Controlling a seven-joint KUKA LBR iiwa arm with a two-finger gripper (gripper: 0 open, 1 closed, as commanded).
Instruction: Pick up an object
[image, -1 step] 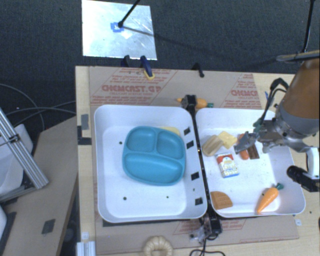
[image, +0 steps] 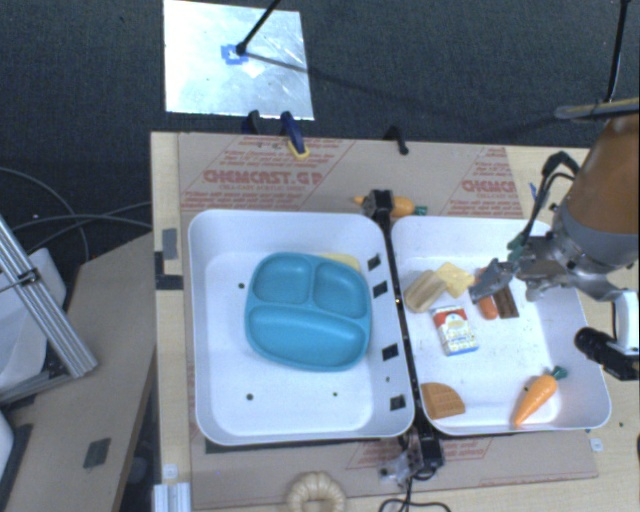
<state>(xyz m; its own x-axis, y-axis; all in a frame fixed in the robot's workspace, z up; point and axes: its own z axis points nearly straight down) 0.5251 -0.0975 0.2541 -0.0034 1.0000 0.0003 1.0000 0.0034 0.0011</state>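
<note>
Carrot (image: 535, 396) lies diagonally, leaf end up-right; hand (image: 493, 290) grip state unclear.

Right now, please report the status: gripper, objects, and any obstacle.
Gripper low in right bin, over a small brown item. Nothing seen held. Small carton and cheese wedge close beside.

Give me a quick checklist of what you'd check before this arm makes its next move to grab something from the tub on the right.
1. Things within reach: ok. The right bin holds a carrot, a small carton, a brown piece and pale blocks.
2. Gripper over that bin: ok, near its upper middle.
3. Something gripped: cannot tell.
4. Target under the gripper: cannot tell; an orange-brown item lies partly hidden there.
5. Left bin: ok, the blue divided plate lies apart from the arm.
</note>
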